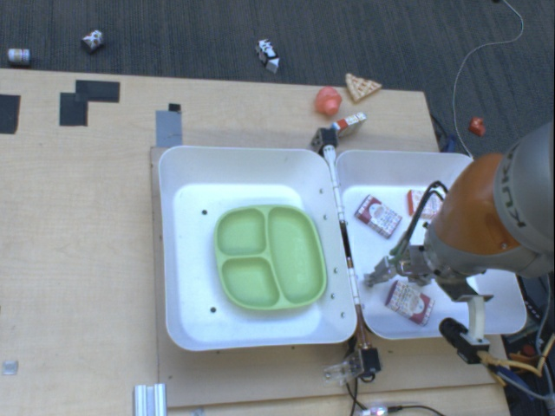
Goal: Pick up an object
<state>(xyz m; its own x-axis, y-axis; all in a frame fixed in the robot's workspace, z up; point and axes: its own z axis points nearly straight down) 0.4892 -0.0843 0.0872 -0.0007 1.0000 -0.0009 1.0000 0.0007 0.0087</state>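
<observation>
A green three-compartment plastic plate [270, 257] lay in the middle of the left white bin [186, 232]. In the right white bin [360, 176], a small red-and-white packet [379, 216] lay near the far edge, another red-and-white packet [408, 302] near the front edge, just beside my gripper [388, 270].

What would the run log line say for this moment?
arm: over right bin | gripper: near red packet | green tray: left bin

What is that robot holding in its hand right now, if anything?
It cannot be told. The hand hangs low in the right bin, beside a small red and white packet, but the view is too unclear to show anything gripped.
</observation>
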